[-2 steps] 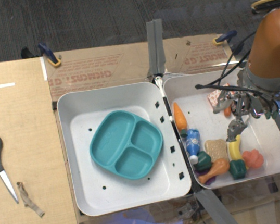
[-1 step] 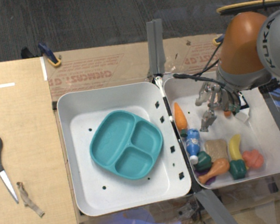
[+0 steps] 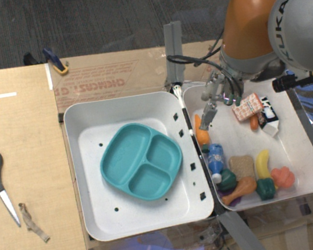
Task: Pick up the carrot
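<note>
I have one fixed camera, mounted above the bench, looking down at a slant. Both shallow white plastic bins, the left bin (image 3: 83, 180) and the right bin (image 3: 301, 145), sit in mid-frame, fairly near. The grey arm with its orange band (image 3: 257, 17) enters from the right. The far edge, probably dark floor, tops the frame.

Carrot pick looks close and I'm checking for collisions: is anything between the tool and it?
Nothing visible. The tool hangs just above the carrot, which lies against the right bin's left wall.
</note>
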{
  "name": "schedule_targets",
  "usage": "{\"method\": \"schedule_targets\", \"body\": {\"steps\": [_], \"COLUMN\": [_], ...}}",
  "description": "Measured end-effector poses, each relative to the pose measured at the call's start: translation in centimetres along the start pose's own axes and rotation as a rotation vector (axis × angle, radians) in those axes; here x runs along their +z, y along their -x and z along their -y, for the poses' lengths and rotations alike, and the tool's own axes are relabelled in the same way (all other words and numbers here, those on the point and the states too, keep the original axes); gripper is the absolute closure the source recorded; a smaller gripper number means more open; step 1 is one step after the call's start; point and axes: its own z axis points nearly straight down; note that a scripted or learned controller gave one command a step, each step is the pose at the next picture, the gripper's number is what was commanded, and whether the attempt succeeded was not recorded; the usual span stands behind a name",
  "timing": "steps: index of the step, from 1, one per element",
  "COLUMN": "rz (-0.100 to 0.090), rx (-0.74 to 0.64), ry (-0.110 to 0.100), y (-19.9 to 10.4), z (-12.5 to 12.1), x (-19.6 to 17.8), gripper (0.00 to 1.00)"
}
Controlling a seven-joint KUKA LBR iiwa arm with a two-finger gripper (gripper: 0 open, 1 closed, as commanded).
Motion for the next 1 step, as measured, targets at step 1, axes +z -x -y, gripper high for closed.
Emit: {"method": "schedule_targets", "body": {"steps": [1], "rz": [-0.003], "rx": [0.053], "ry": [-0.001], "y": [-3.37], "z": [-0.49], "x": [0.06], "gripper": [0.0]}}
